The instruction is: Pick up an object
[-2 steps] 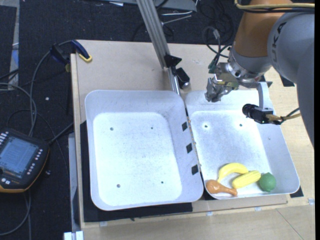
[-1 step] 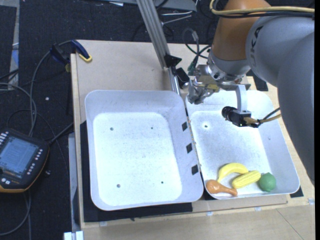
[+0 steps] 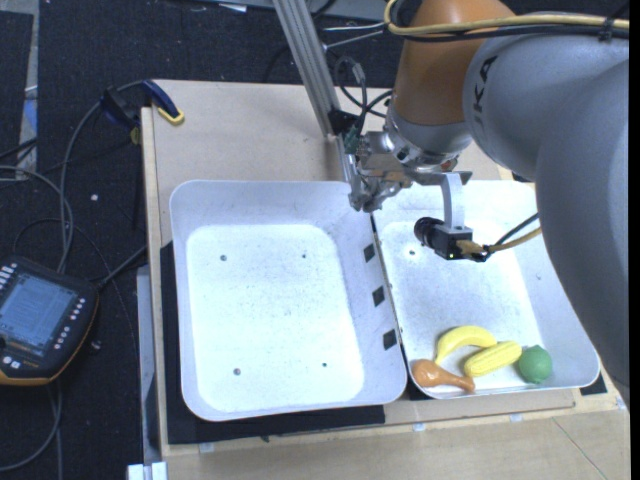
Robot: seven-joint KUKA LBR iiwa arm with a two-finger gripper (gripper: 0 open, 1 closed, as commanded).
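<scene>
Several toys lie together at the near end of the right bin (image 3: 490,288): a yellow banana (image 3: 462,341), a second yellow piece (image 3: 493,358), a green round fruit (image 3: 535,365) and an orange pear-shaped piece (image 3: 441,375). My gripper (image 3: 368,196) hangs over the far end of the ridge where the two bins meet, well away from the toys. Nothing shows in its grasp. A black fitting with a cable (image 3: 446,238) hangs beside it over the right bin.
The left bin (image 3: 270,308) sits beside the right one. A slanted metal strut (image 3: 305,53) rises behind the gripper. On the bench's far left corner is a blue clamp (image 3: 152,98). A teach pendant (image 3: 35,318) lies on the floor, left.
</scene>
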